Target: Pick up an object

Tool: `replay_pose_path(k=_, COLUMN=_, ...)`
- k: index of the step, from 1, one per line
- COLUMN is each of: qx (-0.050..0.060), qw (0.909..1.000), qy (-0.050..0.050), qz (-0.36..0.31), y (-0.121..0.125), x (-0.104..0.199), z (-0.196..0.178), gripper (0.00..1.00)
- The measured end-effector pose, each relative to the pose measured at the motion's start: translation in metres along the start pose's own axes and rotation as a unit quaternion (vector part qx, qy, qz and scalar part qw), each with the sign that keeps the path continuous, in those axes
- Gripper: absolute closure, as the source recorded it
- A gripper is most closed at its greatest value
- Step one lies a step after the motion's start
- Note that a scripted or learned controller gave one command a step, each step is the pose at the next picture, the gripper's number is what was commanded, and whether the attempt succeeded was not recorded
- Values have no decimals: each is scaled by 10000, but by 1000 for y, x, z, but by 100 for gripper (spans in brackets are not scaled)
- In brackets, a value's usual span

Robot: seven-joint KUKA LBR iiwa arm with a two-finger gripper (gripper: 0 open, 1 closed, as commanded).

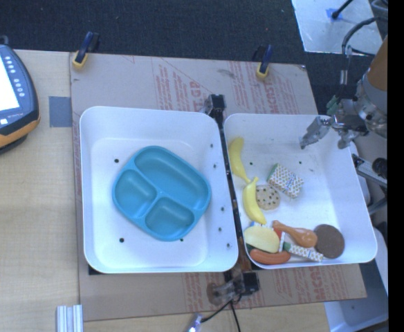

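Camera view: pincer (326, 133) spread, holding nothing; patterned block (286, 180) lies below-left, apart.

Robotics lab/test bench: cardboard sheet (188, 81) clamped w/ blue clips (84, 47) to a wooden bench (22, 213), two white bins (95, 126) side by side, teach pendant (1, 95) at left, dark carpet (153, 12) beyond, toy food (257, 199) as test objs.
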State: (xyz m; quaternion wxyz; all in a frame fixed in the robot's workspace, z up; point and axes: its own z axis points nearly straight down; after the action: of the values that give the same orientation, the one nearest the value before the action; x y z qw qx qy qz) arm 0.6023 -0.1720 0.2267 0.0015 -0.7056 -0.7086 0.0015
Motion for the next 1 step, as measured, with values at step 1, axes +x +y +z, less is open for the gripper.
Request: replay_pose_path(k=1, qx=19, qw=10000, qy=0, qz=-9, y=42, x=36, z=86, gripper=0)
